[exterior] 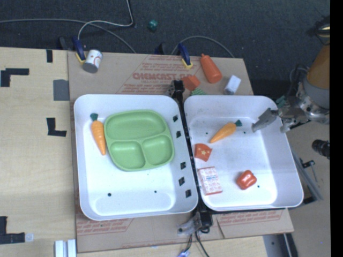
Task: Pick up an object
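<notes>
The right bin [278,143] holds an orange carrot [223,132], a red strawberry-like piece [202,152], a red and white packet [209,180] and a red pepper [246,179]. My gripper [270,125] hovers over the bin's upper right edge, to the right of the carrot. It is open and nothing is between its fingers [262,121]. The grey arm with its orange band [321,68] comes in from the right.
The left bin [86,186] holds a green divided plate [140,139] and a second carrot [98,135]. Behind the bins on the cardboard lie an orange bottle [210,68], a white cube [232,83], a small can [92,60] and cables with blue clips.
</notes>
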Robot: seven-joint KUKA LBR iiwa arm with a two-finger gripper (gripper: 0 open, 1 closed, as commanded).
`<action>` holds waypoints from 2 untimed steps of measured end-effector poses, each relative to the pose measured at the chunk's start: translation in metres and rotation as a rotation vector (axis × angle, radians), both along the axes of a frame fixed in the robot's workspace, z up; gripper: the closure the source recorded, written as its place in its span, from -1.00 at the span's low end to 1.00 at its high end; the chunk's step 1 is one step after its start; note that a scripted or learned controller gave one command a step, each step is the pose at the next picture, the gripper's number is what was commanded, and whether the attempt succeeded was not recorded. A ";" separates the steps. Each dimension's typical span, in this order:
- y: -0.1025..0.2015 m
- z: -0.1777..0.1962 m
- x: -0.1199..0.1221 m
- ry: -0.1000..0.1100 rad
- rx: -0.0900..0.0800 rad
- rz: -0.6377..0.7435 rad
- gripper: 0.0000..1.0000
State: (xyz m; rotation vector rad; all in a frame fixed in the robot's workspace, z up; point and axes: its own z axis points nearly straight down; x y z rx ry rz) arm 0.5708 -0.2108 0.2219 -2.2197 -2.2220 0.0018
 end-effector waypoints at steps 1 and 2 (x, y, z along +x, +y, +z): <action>0.045 -0.100 0.039 0.002 0.002 0.001 -1.00; 0.072 -0.136 0.081 -0.005 -0.001 0.002 -1.00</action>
